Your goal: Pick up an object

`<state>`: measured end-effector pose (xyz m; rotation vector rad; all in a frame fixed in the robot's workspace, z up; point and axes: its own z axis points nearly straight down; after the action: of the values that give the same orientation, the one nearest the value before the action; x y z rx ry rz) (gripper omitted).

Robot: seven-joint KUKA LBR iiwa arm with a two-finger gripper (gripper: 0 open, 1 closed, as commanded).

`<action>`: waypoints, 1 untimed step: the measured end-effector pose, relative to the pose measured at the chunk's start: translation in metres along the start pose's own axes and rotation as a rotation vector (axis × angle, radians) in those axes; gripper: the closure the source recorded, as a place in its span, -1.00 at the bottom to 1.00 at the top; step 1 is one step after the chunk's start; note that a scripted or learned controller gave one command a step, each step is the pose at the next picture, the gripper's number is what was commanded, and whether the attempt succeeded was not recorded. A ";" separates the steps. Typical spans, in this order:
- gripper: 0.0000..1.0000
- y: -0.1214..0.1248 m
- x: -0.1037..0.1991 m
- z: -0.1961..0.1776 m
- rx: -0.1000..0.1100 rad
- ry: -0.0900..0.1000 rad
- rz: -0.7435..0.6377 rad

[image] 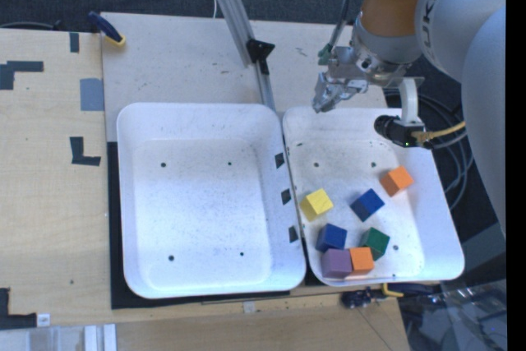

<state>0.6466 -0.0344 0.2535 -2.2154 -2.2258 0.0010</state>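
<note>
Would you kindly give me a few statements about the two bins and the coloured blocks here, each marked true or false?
1. All the coloured blocks lie in the right white bin. True.
2. The gripper is down among the blocks. False: it is at the far edge of the right white bin, apart from them.
3. The yellow block lies nearer the divide between the bins than the lone orange block. True.
4. The purple block sits alone in the left white bin. False: it is in the right bin, beside a second orange block.
5. There are two blue blocks. True.
</note>
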 end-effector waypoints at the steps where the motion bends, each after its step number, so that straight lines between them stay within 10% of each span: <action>1: 1.00 -0.001 0.061 0.014 0.002 0.001 -0.002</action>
<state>0.6452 0.0262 0.2396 -2.2115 -2.2267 0.0016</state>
